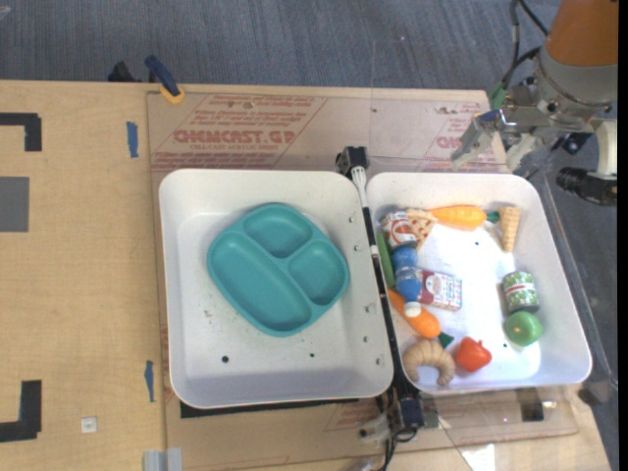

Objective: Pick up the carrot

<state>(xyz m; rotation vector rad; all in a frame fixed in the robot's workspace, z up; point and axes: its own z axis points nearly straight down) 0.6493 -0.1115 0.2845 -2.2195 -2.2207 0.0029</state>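
Camera view: I see the carrot (457, 216) lying along the far wall of the right bin (563, 292), on a brown cardboard surface (88, 263) with grey floor beyond. My pincer (505, 135) hangs above the bin's far rim, fingers spread, holding nothing, near the carrot.

We see an orange carrot (458, 216) with a green tip in the white right bin (561, 263), a teal divided plate (278, 268) in the white left bin (186, 292), and a tan counter (78, 263) with red-printed cardboard (245, 126).
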